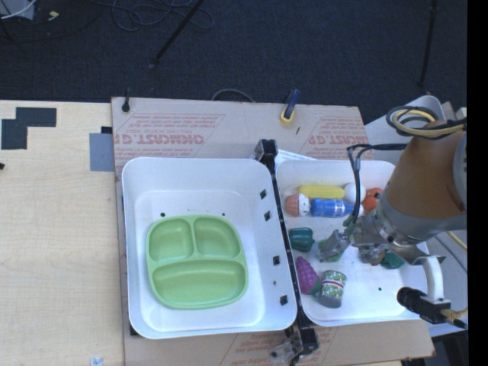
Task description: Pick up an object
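- White plastic forms two shallow bins set side by side on the bench: the left bin (137, 204) and the right bin (374, 300).
- A green divided plate (197, 261) with three compartments is seen lying flat in the left bin.
- Several small objects are gathered in the right bin: a yellow piece (320, 192) near the far wall, a blue and white bottle (320, 207) lying on its side just in front of it, a dark green piece (300, 239), a magenta piece (306, 274) and a small patterned cup (332, 287) tipped on its side.
- A teal piece (393, 261) is partly hidden beside the wrist.
- The arm (423, 185) is seen reaching in from the right, with its orange band over the right bin.
- The gripper (343, 242) is lowered among the objects, near the dark green piece and above the cup.
- Whether anything is grasped cannot be told, as the tip is too blurred and cluttered to read.
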`<move>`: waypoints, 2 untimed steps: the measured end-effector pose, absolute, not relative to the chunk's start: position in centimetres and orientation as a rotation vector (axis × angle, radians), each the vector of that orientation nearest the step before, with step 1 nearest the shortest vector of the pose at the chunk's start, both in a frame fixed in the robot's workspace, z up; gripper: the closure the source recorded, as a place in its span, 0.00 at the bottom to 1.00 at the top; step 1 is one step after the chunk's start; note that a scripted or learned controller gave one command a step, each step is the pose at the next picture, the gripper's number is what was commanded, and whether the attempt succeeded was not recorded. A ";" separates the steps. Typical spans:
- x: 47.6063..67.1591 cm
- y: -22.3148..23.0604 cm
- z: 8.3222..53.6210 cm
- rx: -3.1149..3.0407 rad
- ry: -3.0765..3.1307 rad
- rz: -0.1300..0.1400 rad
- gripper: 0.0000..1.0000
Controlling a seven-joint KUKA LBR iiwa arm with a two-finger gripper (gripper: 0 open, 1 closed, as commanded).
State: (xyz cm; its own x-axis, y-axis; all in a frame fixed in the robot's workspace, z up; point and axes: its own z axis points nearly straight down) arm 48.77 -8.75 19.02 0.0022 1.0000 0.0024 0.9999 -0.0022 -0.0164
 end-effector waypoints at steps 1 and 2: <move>49.0 -8.8 19.6 -2.219 -2.218 0.004 0.00; 49.5 -8.2 13.4 -2.215 -2.216 0.008 0.00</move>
State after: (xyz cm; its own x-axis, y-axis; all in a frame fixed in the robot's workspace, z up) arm 49.52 -8.22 13.44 -0.0003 1.0000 0.0025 1.0000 0.0004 -0.0094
